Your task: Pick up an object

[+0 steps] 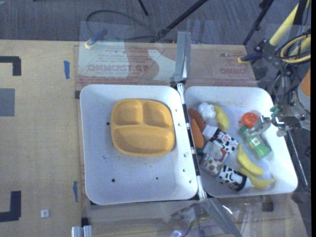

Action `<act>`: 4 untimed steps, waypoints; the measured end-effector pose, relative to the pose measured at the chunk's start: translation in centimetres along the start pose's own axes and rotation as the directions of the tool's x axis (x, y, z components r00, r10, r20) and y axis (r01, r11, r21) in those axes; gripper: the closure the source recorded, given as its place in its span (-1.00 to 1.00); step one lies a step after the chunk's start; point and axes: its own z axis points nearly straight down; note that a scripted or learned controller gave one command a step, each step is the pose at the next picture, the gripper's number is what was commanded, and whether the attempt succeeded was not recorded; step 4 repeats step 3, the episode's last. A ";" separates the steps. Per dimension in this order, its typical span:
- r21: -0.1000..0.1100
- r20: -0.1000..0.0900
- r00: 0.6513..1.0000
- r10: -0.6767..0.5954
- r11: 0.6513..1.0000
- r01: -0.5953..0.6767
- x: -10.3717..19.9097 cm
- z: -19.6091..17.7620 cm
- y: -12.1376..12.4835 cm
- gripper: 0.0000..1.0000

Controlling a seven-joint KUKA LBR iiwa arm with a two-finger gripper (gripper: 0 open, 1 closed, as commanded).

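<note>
The right bin (232, 95) holds a heap of toy foods. Near its right side are a red tomato (249, 118), a green bottle (257, 146) and two yellow bananas (249, 163). A small yellow banana (222, 118) and a white piece (207, 110) lie at the back. An orange carrot (197, 133) rests along the left wall, next to cow-patterned cartons (224, 141). My gripper (273, 120) hangs over the bin's right rim, just right of the tomato and above the green bottle. Nothing is visibly held in it.
The left bin (98, 172) bears a yellow divided plate (143, 127). A metal bar (183, 58) runs back from the seam between the bins. Tripod legs and cables crowd the floor at the back right.
</note>
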 end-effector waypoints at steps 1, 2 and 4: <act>0.002 -0.017 0.998 0.066 0.998 -0.066 -4.3 12.7 2.2 -1.00; 0.003 -0.007 0.997 0.072 0.997 -0.072 -4.9 11.9 2.0 1.00; -0.002 0.001 0.968 0.252 0.968 -0.252 1.9 -0.7 -3.7 1.00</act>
